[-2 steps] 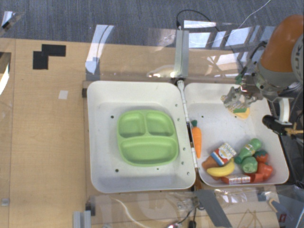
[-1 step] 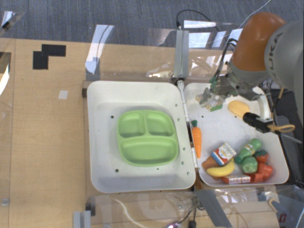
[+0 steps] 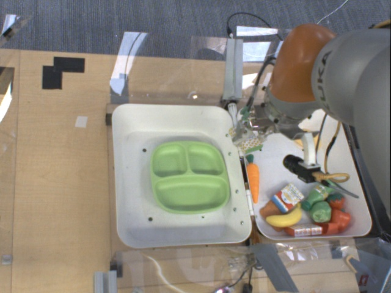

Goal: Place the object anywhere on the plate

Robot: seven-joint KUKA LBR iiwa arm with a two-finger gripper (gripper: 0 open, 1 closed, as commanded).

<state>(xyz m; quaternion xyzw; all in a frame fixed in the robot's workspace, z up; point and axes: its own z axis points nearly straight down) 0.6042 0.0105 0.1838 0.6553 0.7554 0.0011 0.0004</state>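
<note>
Gripper hangs over the seam between the bins, pinching a small green-speckled object. Well left, the green three-compartment plastic plate lies bare in its white bin; placing remains.

The arm runs off the right edge and covers the right bin's upper corner. The tool is a blur against the rim (finger state unreadable), with something speckled there too small to identify. The toy pile overlaps, hiding pieces.
</note>
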